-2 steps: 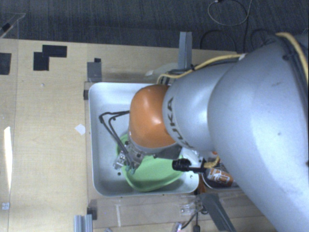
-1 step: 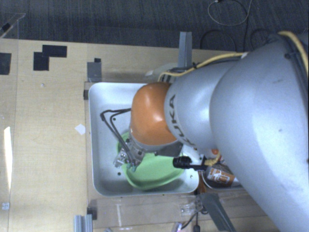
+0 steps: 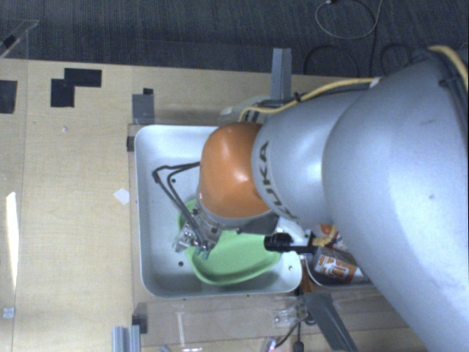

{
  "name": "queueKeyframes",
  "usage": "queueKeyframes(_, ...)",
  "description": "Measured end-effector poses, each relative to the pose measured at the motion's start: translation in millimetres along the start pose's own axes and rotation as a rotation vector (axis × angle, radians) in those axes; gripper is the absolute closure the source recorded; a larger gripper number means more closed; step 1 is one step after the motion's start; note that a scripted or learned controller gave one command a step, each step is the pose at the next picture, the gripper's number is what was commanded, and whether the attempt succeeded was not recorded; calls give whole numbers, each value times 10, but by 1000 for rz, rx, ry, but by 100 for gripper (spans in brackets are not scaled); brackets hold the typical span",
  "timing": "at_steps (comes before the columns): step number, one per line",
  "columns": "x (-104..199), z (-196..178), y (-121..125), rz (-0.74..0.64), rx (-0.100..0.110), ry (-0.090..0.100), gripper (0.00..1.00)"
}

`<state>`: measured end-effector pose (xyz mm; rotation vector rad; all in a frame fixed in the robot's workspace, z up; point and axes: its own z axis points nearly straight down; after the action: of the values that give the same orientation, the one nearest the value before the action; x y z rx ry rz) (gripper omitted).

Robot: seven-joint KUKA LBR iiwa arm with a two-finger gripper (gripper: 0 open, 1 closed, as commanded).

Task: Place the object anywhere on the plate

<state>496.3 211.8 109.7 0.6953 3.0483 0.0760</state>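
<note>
Low centre-frame, the grey metal gripper (image 3: 192,242) hovers over the pale green plastic plate (image 3: 242,259), its grip impossible to tell, the object itself unjudgeable.

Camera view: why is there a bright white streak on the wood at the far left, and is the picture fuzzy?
In the camera view, the streak is glare from light bouncing off the shiny bench. The big grey arm sits close to the camera and looks soft, and the gripper over the green plate is small and a bit blurry.
</note>
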Motion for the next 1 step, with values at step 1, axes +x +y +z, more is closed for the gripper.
queueKeyframes(1,9,6,-4,-9,2,3,100)
